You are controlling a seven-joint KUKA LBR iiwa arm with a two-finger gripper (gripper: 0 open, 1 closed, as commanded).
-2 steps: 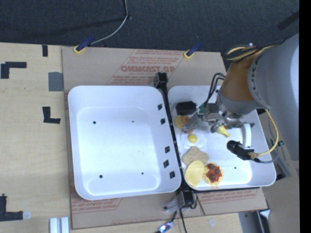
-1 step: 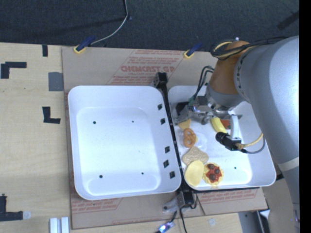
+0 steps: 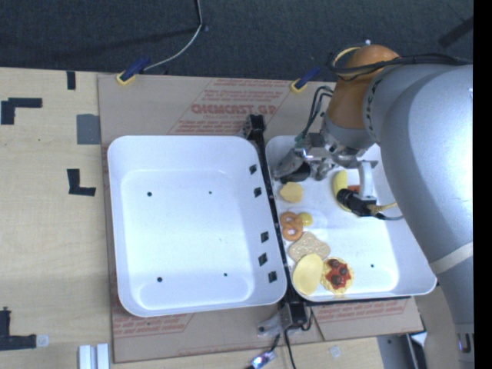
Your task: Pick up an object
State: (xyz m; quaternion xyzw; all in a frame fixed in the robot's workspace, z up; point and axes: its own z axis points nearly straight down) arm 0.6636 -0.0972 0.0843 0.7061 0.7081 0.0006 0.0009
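The right bin [image 3: 384,271] holds several small toy foods. A pale yellow round piece [image 3: 290,193] lies near its left wall, with a pretzel [image 3: 290,226] and a small yellow bit [image 3: 306,220] below it. Further toward the front are a tan cracker [image 3: 308,246], a yellow oval slice [image 3: 307,274] and a red-topped piece [image 3: 337,275]. A yellow item [image 3: 340,181] lies under the wrist. My gripper [image 3: 298,167] hangs low over the bin's far left corner, just above the pale yellow round piece. Nothing visibly sits in it.
The left bin [image 3: 123,206] sits beside the right one, and a black divider with clips [image 3: 265,206] runs between them. The grey arm [image 3: 430,144] covers the right bin's far right part. Cardboard [image 3: 223,110] lies under both bins.
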